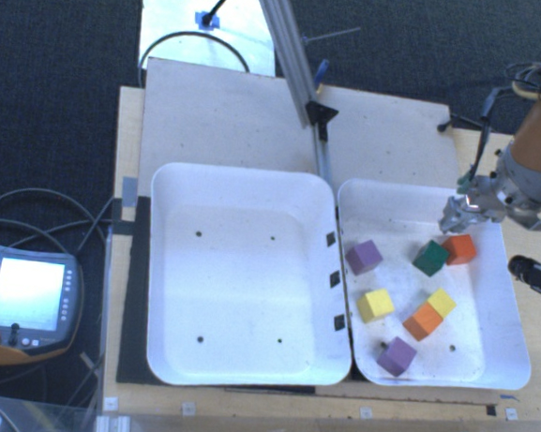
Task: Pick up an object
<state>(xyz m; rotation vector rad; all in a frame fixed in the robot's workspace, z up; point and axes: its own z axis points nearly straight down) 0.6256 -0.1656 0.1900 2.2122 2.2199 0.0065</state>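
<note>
From my remote desk I see the gripper [456,215] hanging over the right bin [511,368], just up-left of the orange-red block [461,248] and the green block [430,257], which touch. Whether the jaws stand wide or narrow, I cannot tell. Risk as I judge it: descending here, a finger strikes one cube and shoves its neighbour. Farther below sit the purple block [364,256] and yellow block [375,305].

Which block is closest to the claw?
The red-orange block at the right bin's far edge, right beside the claw. The green block comes next; the others lie lower down.
</note>
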